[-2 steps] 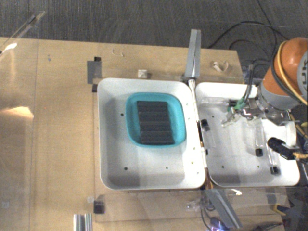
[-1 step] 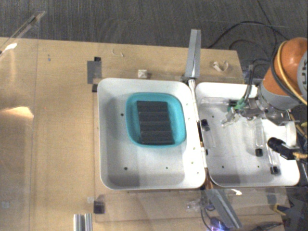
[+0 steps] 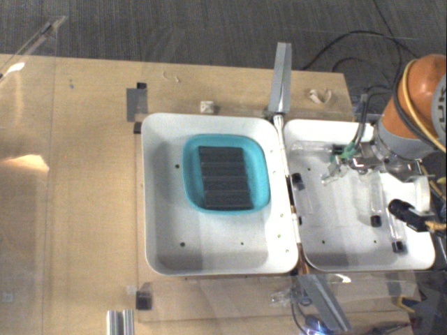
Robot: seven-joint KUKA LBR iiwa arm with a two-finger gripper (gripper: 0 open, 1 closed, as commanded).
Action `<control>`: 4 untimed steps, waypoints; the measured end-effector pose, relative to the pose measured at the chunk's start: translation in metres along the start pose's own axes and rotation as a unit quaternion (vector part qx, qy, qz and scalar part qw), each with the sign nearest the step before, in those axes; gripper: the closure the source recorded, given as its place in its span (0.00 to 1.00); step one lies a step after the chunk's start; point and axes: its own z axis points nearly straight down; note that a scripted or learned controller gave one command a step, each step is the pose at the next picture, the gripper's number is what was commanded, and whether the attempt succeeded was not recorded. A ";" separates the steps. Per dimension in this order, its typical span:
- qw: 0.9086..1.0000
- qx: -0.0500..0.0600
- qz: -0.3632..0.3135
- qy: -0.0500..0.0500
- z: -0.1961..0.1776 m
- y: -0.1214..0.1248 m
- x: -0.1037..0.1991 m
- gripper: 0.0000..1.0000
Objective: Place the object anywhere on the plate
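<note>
A teal square plate (image 3: 191,180) with rounded corners sits in the left bin (image 3: 160,243), toward its back. A dark ridged rectangular object (image 3: 225,178) lies flat on the middle of the plate. My gripper (image 3: 340,165) hangs over the back of the right bin (image 3: 335,250), well to the right of the plate and apart from the object. Nothing shows in its grasp.
A raised divider (image 3: 288,201) separates the two bins. Small dark pieces lie in the right bin near its left wall (image 3: 297,181) and toward the right (image 3: 376,220). The grey arm with its orange band (image 3: 419,96) comes in at the upper right.
</note>
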 end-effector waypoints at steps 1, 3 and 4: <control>1.000 0.000 0.000 0.000 0.000 0.000 0.000 0.00; 1.000 0.000 0.000 0.000 0.000 0.000 0.000 0.00; 1.000 0.000 0.000 0.000 0.000 0.000 0.000 0.00</control>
